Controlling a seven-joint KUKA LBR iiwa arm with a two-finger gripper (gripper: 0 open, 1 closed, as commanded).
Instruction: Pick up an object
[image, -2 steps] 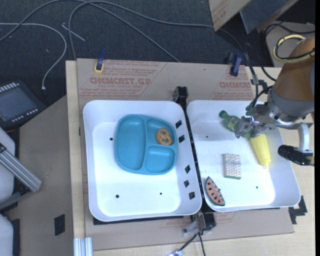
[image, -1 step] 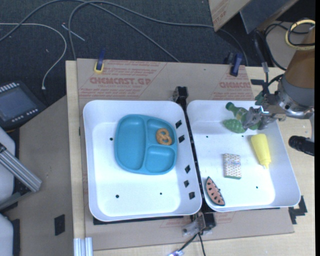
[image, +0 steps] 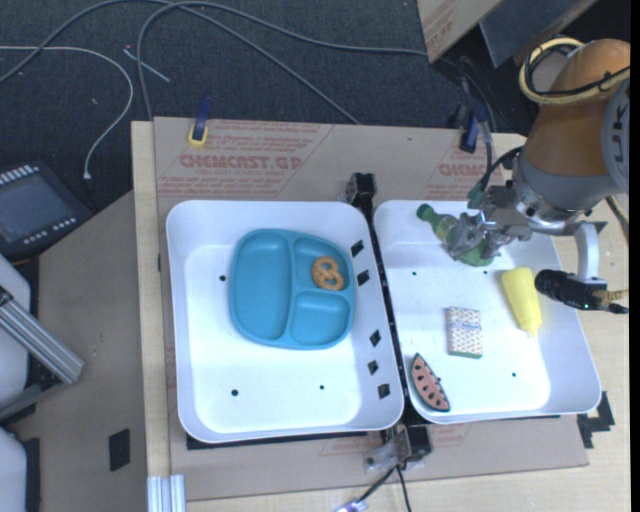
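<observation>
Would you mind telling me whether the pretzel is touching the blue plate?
Touching. The camera view shows the pretzel lying inside the upper right compartment of the blue plate, resting directly on its surface.

Two shallow white bins lay side by side. The left bin (image: 200, 330) contained one blue divided plastic plate (image: 270, 300) bearing one brown pretzel (image: 327, 272). The right bin (image: 560, 370) contained one yellow banana-shaped toy (image: 522, 297), one patterned rectangular block (image: 464, 331), one watermelon-slice toy (image: 428, 383) and one green object (image: 438, 220).

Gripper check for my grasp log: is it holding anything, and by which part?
Cannot be told: the gripper sits over a green object in the right bin, its grasp hidden.
</observation>
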